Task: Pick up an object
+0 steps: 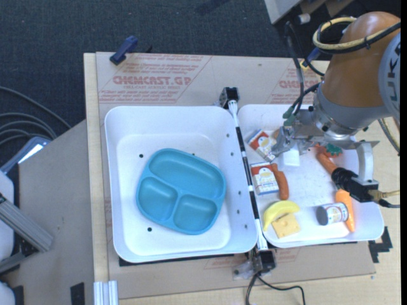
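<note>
Gripper [284,146]: low in the right bin [362,227]; its opening cannot be told
Near it: small carton [260,141], just beside
Grasp: none seen

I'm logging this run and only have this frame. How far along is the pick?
Done: the arm has reached over the right bin, and its gripper is low among the items near the small carton. In hand: nothing visibly lifted. Left: the grasp and lift. The banana, sausage, carrot and small can lie on the bin floor, and the blue tray sits in the left bin.
</note>
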